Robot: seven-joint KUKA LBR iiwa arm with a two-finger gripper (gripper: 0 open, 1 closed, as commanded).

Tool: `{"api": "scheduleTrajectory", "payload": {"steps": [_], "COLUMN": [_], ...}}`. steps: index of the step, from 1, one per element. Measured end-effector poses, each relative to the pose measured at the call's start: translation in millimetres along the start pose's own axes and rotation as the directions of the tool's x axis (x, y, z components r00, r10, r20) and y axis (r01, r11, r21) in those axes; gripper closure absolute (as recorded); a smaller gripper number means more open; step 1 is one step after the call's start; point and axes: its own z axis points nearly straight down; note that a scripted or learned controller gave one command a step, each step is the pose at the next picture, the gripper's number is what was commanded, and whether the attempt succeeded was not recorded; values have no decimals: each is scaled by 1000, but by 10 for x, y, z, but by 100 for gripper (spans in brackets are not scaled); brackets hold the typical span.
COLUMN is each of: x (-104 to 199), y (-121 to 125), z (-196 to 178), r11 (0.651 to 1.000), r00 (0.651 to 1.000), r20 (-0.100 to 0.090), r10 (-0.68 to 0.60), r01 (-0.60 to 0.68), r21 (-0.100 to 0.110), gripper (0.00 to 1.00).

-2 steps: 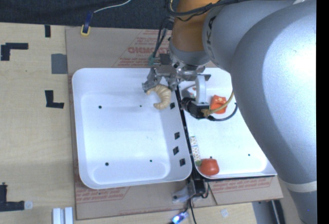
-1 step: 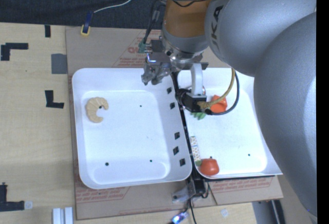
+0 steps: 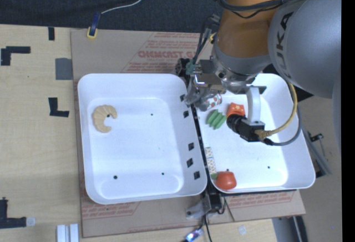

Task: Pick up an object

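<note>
the gripper (image 3: 201,94) is low over the upper left corner of the right bin (image 3: 288,177), close to the wall it shares with the left bin (image 3: 89,124). the arm (image 3: 255,19) covers most of it from above, with its orange band directly over the wrist.

the task asks for any one object, and the nearest candidates sit just beyond the gripper, toward the middle of the right bin: a green object (image 3: 216,119) a little below and to the side of it, and a red-and-orange object (image 3: 236,109) just past that. a red tomato-like piece (image 3: 226,180) lies well below the gripper, near the bin's front edge, and a pale croissant-shaped piece (image 3: 104,117) lies well away on the gripper's far side, alone in the left bin.

to do this step well, i would judge the green object the sensible target. the gripper should be centred over it, clear of the shared wall, and come straight down so one finger lands on each side of it rather than on top (the red-and-orange piece sits close enough to get nudged).

as for the grasp itself, i cannot tell how the gripper stands, since the wrist and its fittings hide that part. nothing can be seen held in it, and both nearby objects appear to rest on the bin floor.
</note>
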Motion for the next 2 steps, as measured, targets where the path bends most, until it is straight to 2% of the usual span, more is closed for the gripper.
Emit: {"api": "scheduleTrajectory", "payload": {"steps": [1,2], "x": [445,614], "y": [-344,-313], "z": [42,-459], "r11": [1000,1000], "r00": [1000,1000], "r20": [0,-1], "r10": [-6,-5], "r01": [6,5], "r21": [0,-5], "gripper": [100,100]}}
